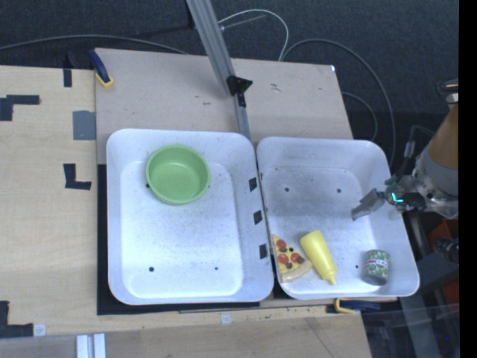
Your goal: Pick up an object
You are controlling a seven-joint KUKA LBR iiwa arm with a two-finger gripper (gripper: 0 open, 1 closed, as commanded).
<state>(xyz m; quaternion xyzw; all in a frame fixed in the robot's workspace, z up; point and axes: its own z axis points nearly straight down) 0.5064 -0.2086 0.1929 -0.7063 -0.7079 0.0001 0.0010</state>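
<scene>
The gripper [367,204] hangs over the right bin's [320,155] right rim, whether open or closed unclear. Below it lie a bottle [320,255] (yellow), pizza slice [288,258] and can [376,266]. The left bin [127,222] holds a bowl [177,174].

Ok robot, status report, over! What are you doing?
Gripper over right bin, holding nothing. Mustard bottle, pizza slice, can below it. Path clear.

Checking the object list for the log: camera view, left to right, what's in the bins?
Green bowl → pizza slice → yellow bottle → small can; the gripper hangs above the right bin, near the can's column.
</scene>
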